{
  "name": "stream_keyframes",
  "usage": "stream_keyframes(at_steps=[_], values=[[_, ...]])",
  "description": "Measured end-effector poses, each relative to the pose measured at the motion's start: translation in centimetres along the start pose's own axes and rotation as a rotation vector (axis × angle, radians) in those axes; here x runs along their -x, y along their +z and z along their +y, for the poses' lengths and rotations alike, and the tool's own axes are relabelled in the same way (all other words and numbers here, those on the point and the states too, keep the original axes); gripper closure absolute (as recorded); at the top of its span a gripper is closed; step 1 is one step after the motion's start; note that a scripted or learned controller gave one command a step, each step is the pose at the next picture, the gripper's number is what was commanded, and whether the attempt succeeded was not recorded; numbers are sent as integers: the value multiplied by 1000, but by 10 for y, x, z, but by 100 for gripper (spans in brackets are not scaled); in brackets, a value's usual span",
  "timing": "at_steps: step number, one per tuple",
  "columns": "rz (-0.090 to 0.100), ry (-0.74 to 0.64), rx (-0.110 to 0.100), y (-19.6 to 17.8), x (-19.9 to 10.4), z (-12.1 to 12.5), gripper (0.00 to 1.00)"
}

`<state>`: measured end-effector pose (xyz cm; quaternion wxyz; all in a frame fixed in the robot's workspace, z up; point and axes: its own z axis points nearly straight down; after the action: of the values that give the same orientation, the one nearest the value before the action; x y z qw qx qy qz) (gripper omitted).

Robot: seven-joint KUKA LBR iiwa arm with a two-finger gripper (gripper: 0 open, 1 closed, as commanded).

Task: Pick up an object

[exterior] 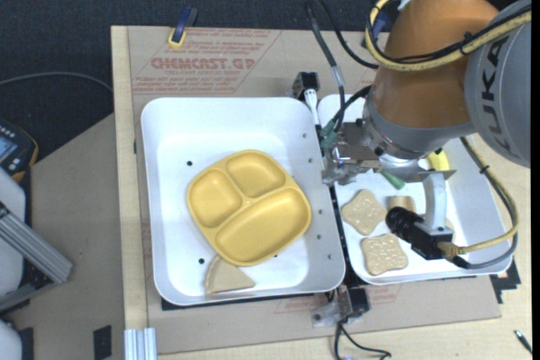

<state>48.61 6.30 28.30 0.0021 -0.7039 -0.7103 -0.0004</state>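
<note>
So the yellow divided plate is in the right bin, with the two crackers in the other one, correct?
Not quite. The camera view shows the yellow divided plate in the left bin. The two crackers lie in the right bin, below the arm.

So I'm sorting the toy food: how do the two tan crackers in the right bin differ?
The upper tan cracker sits turned like a diamond with wavy edges; the lower tan cracker looks squarer and lies nearer the bin's front rim, beside a black cable fitting. Both are flat, speckled tan and lie in the right white bin.
</note>
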Motion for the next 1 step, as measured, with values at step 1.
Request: stream_keyframes(at_steps=[1], values=[[-5,12,-4,88,30,48,100]])
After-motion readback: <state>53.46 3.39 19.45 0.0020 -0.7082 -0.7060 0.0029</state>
